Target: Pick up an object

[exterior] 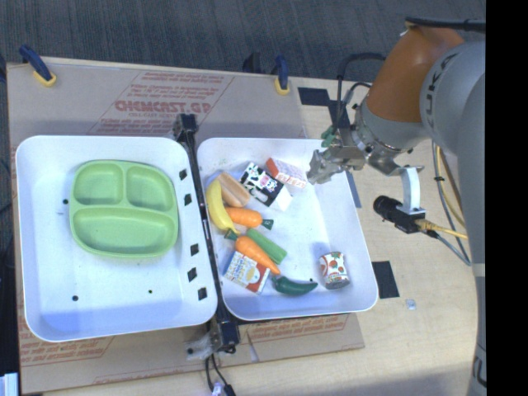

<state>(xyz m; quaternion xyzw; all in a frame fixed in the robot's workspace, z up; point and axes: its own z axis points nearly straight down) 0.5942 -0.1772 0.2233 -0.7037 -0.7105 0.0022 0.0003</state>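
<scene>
My gripper [320,170] hangs over the back right corner of the right bin [351,221], near its rim. A pile of toy food lies in that bin to the gripper's left: a black and white carton [262,184], a small red and white packet [285,174], a banana [216,209], a hot dog [234,190], two carrots [246,218] [257,253], a green pepper [293,285], a juice box [246,271]. A small can [332,270] lies alone near the front right. Nothing shows between the fingers.
The left bin [49,304] holds a green divided plate [125,208]. A black divider [196,213] runs between the bins. Clamps [37,64] [281,74] pin the cardboard at the back. Cables and a black fitting [400,213] hang to the right of the bin.
</scene>
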